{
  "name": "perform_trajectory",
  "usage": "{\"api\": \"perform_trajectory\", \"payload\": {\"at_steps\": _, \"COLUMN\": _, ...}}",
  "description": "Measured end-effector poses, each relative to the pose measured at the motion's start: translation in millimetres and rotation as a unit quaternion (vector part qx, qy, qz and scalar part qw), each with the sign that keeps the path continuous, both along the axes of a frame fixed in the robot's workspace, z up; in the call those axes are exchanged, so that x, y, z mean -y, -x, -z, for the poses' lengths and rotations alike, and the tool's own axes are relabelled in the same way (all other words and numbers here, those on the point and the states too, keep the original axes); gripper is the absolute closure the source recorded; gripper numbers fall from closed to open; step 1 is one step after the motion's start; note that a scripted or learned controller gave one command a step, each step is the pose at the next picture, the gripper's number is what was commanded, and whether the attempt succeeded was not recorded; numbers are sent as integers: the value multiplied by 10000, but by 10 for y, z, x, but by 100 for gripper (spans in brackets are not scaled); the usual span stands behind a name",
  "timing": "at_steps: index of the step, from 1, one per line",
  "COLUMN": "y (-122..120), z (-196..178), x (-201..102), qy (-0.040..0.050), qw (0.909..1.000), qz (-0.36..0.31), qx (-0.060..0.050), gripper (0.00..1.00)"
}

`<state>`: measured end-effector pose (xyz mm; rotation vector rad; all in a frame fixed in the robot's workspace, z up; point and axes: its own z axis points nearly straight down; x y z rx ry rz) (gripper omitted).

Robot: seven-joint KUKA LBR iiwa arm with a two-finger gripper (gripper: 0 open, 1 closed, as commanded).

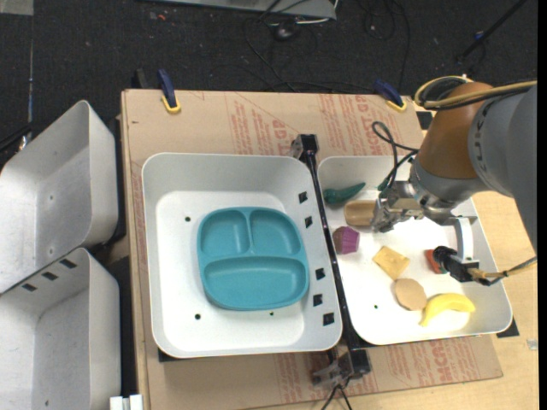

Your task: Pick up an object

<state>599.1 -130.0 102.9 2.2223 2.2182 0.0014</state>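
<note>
My gripper (386,214) hangs low over the upper left part of the right bin (487,314). A tan cylinder (360,213) lies right against its left side; whether the gripper holds it is hidden. Just behind the cylinder lies a teal green piece (344,193), and a purple block (346,240) sits just in front of it. A yellow wedge (392,261), a tan oval piece (409,294) and a yellow banana (446,307) lie toward the bin's front.
The left bin (162,229) holds a teal divided plate (253,259). A black divider (323,229) runs between the two bins. The grey arm with its orange band (453,143) reaches in from the right above the right bin.
</note>
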Motion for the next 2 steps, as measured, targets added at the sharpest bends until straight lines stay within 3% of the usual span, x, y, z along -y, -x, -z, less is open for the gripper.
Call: {"api": "perform_trajectory", "payload": {"at_steps": 2, "y": -29, "z": -1254, "x": -76, "qy": 5, "qw": 10000, "qz": -30, "qx": 27, "gripper": 100}}
